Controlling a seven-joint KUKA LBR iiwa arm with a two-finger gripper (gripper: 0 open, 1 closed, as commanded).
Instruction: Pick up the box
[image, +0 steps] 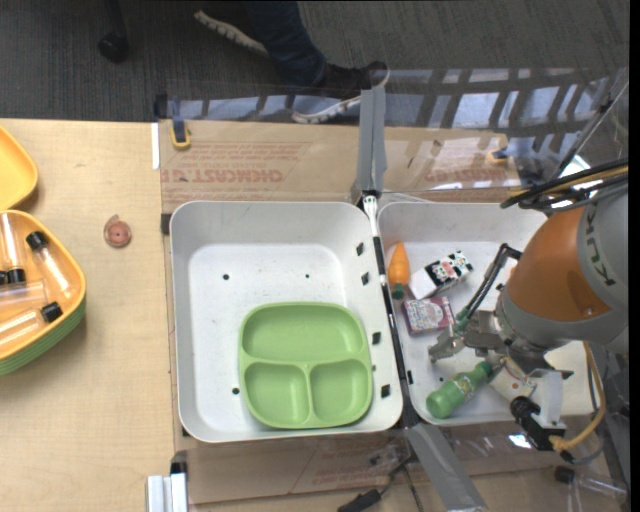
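We see the gripper (452, 343) above the right bin (440, 215), beside the box (428, 315); its grasp, we cannot tell

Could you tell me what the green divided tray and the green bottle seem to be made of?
Green divided tray: probably matte moulded plastic, given its even colour, rounded compartments and lack of glare. Green bottle: likely glossy plastic, with a bright highlight along its side, though glass cannot be excluded.

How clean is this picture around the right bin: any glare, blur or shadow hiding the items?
Camera view: evenly lit, no strong glare on the right bin; the box and green bottle read sharp enough; the arm covers the bin's right part; the gripper is small and cluttered, its state unclear.
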